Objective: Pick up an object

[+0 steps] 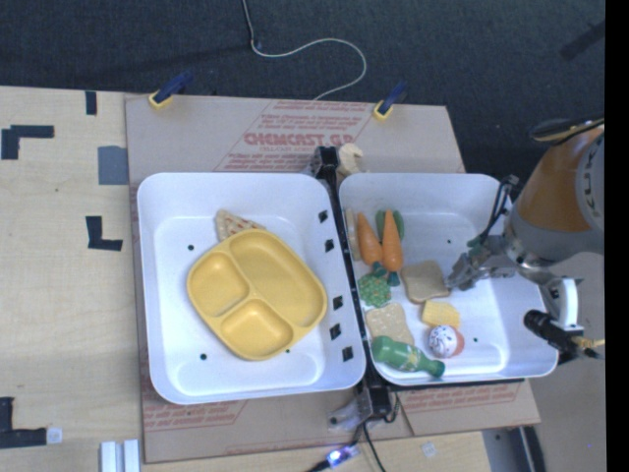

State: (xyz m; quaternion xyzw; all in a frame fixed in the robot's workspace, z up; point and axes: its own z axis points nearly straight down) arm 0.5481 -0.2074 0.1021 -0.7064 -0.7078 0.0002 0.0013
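Camera view: the grey two-finger gripper hangs low in the right white plastic bin, just beside a tan toast-shaped toy slice. Whether it is released or clenched cannot be told. Judged an approach step; nothing is seen grasped. A yellow cheese-like wedge lies near. Next, the arm must settle over the slice and close.
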